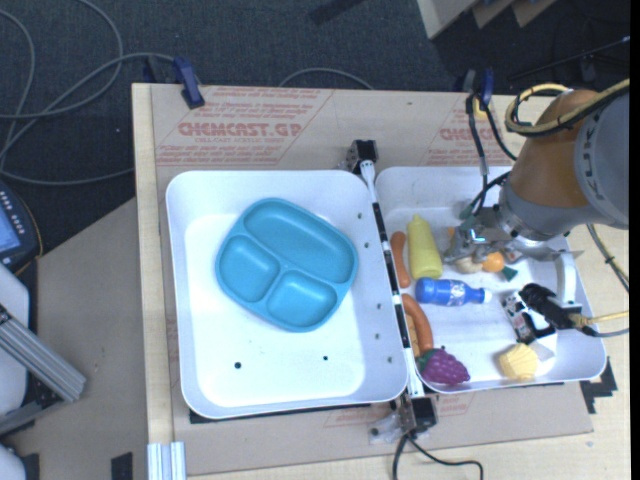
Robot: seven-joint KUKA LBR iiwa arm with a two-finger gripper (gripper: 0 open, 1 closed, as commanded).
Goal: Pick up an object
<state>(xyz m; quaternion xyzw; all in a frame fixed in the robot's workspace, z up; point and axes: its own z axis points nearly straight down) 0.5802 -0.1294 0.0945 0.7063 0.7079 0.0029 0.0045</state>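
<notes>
My gripper [472, 240] hangs low over the upper middle of the right bin [575, 368]. Just below it lie a small beige piece [466, 264] and a small orange piece [493, 262]; I cannot tell whether it touches either. To its left a yellow bottle-shaped toy [423, 248] lies lengthwise, with an orange sausage-shaped toy [399, 258] beside the bin's left wall. A blue bottle [450, 292] lies across the middle. Nearer the front are an orange carrot-like toy [415, 321], purple grapes [447, 368] and a yellow lump [518, 362].
The left bin [200, 368] holds a blue divided plate [288, 262] in its upper middle. The arm [565, 163] comes in from the right, above the right bin's far corner. A raised divider [385, 268] separates the two bins.
</notes>
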